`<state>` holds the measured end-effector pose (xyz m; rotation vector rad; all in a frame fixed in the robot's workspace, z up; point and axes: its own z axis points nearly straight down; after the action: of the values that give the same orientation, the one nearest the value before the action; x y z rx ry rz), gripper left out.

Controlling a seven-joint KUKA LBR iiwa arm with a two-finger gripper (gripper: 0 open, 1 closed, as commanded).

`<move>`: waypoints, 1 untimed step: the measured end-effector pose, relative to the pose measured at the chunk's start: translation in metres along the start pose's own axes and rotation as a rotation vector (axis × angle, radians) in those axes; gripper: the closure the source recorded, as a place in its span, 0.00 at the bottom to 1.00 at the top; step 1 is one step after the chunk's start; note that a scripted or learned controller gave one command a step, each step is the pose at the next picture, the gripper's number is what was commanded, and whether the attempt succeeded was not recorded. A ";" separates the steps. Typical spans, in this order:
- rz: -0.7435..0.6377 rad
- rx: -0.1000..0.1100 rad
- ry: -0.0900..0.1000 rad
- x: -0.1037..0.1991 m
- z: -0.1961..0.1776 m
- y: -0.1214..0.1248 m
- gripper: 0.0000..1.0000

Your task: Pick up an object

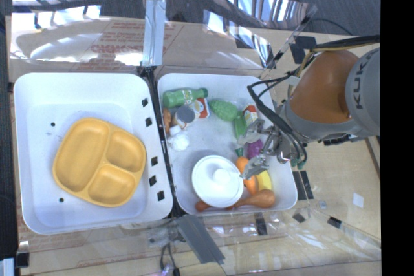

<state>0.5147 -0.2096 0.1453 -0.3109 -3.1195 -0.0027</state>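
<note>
I am watching the gripper (261, 150) hanging low over the right bin (194, 83), among the toy food near its right wall, just above an orange carrot (244, 166) lying beside the white bowl (217, 180). I judge nothing lifted yet; I cannot tell whether the jaws are released or clenched. The carrot's long axis is running roughly up-left to down-right.

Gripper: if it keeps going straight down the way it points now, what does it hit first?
Probably the orange toy piece and the yellow piece beside the white bowl; the gripper hangs right over that cluster. Depth is unclear from this slanted view, so contact order is a guess.
</note>
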 end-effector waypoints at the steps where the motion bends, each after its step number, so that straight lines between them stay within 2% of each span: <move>1: 0.024 0.004 -0.018 -0.005 0.047 0.000 0.00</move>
<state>0.5196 -0.2109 0.0980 -0.3495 -3.1328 0.0065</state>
